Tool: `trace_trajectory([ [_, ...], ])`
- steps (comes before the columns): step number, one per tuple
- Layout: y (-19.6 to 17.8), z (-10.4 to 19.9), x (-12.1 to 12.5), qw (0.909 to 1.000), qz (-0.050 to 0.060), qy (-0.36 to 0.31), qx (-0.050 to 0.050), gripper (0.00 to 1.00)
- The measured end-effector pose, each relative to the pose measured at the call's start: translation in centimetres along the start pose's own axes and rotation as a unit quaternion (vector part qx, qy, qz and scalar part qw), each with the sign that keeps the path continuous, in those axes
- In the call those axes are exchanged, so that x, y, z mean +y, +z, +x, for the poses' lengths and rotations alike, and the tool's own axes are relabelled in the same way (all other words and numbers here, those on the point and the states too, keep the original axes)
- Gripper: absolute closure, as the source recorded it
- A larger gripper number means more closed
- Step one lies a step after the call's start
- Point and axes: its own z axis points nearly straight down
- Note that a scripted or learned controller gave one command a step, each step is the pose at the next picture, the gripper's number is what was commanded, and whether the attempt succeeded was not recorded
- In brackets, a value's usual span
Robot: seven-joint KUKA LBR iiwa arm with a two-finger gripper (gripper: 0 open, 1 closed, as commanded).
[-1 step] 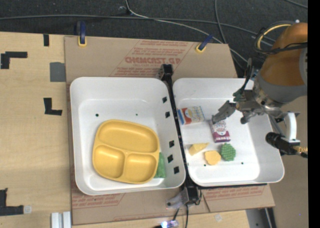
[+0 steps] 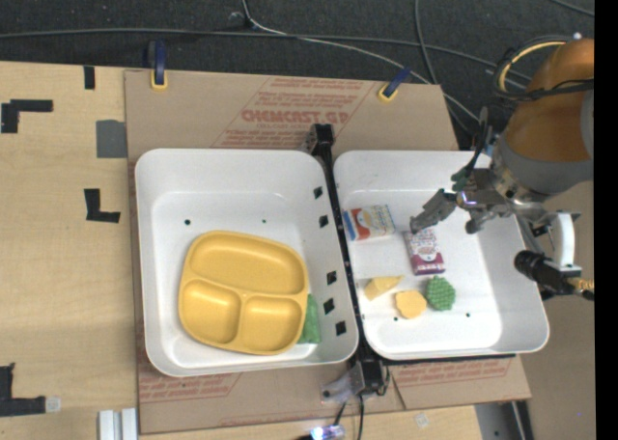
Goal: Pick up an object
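My gripper (image 2: 450,214) hangs over the right bin (image 2: 483,337), its two dark fingers spread apart with nothing between them. One fingertip sits just above a small maroon packet (image 2: 426,253). A red-and-white carton (image 2: 370,223) lies to the left of it. Below the packet are a green bumpy piece (image 2: 441,293), an orange round piece (image 2: 409,305) and a yellow wedge (image 2: 380,286).
The left bin (image 2: 154,235) holds a yellow divided tray (image 2: 241,290) with a green item (image 2: 311,320) wedged at its right side. A black divider runs between the bins. Cardboard lies under both, and cables cross the dark floor behind.
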Motion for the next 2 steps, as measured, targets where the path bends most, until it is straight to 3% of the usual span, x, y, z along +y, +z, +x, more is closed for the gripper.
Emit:
trace_trajectory([
  [2,10.7,-0.2,-1.7,1.0,0.003,0.001,0.0,0.0],
])
